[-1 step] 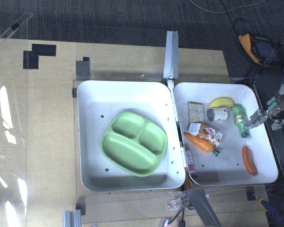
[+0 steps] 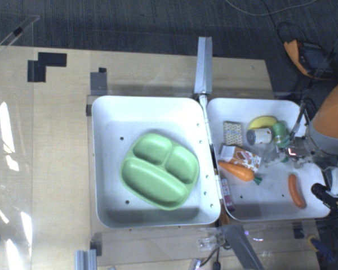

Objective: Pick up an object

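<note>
The right bin (image 2: 270, 204) holds several small objects. A yellow banana (image 2: 263, 121) lies at the back, with a silver can (image 2: 259, 135) and a green bottle (image 2: 279, 132) just in front of it. A checkered square pad (image 2: 232, 130) sits at the back left. An orange carrot (image 2: 237, 171) lies beside a white and red packet (image 2: 245, 157). A reddish sausage (image 2: 296, 190) rests near the front right. My gripper (image 2: 289, 150) hangs low over the bin's right side, close beside the green bottle and the can, with the orange-banded wrist (image 2: 333, 117) behind it.
The left bin (image 2: 107, 122) holds a green divided plate (image 2: 159, 169). A metal post (image 2: 203, 66) stands behind the wall between the bins. Cables and an orange object (image 2: 296, 52) lie on the dark floor at the back right.
</note>
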Motion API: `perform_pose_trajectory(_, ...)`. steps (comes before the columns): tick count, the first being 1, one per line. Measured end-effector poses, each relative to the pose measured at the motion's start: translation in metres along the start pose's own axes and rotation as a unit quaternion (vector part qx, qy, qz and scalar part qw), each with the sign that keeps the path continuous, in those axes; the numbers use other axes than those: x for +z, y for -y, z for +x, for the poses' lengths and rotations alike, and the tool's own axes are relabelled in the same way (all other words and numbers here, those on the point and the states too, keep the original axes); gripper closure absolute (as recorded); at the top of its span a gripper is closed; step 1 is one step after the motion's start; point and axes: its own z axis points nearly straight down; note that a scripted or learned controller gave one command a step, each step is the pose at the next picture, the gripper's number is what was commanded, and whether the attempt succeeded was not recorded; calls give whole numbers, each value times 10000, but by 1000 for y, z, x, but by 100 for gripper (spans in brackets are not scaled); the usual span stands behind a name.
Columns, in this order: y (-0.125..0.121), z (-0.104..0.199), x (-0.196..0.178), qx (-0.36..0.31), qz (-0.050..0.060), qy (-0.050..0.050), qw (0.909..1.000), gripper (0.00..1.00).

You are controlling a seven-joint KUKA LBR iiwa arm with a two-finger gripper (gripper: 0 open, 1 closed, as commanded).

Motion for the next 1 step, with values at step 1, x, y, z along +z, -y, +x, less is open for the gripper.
perform_pose_trajectory(1, -63, 13, 8, 510, -28, 7, 9987, 0)
